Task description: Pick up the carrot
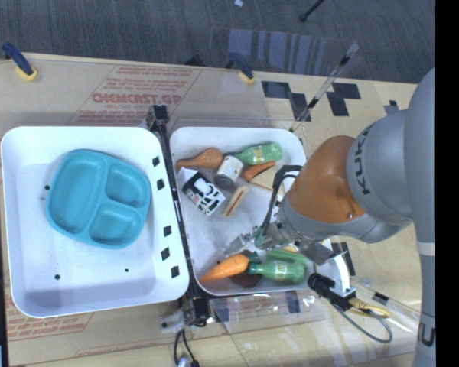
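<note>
The carrot (pixel 226 267) is orange and lies near the front edge of the right bin (pixel 206 235), pointing left. A dark brown object sits just under its right end. My gripper (pixel 252 240) hangs low in the right bin, just above and to the right of the carrot, below the orange wrist band (pixel 325 186). The arm's body hides much of the gripper. The carrot rests on the bin floor, apart from the gripper.
A green bottle (pixel 280 270) lies right beside the carrot. At the back of the right bin are another green bottle (pixel 262 154), a tan drumstick-shaped item (pixel 202 160), a small can (pixel 228 171) and a black-and-white box (pixel 203 193). The left bin holds a blue divided plate (pixel 99 197).
</note>
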`<state>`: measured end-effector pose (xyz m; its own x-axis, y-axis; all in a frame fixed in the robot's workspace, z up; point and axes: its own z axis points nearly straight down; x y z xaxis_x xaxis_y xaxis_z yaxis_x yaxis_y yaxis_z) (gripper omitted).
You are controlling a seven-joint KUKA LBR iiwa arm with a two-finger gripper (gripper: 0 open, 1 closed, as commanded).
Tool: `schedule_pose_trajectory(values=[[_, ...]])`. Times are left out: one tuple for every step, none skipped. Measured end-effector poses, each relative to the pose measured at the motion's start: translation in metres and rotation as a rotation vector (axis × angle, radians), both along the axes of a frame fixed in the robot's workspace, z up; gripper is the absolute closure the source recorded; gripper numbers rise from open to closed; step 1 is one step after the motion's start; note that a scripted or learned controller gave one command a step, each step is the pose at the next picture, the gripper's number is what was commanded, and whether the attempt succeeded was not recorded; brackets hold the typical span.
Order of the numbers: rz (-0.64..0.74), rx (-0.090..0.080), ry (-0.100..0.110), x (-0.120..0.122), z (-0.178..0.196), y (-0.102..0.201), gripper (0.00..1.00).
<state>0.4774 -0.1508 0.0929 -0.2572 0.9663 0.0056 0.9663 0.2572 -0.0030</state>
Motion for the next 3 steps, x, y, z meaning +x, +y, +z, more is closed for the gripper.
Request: schedule_pose_trajectory(values=[[-0.075, -0.002, 0.004, -0.001, -0.002, 0.040, 0.00], [-0.064, -0.002, 0.006, 0.000, 0.008, 0.040, 1.00], [-0.068, -0.002, -0.006, 0.001, 0.152, 0.118, 1.00]])
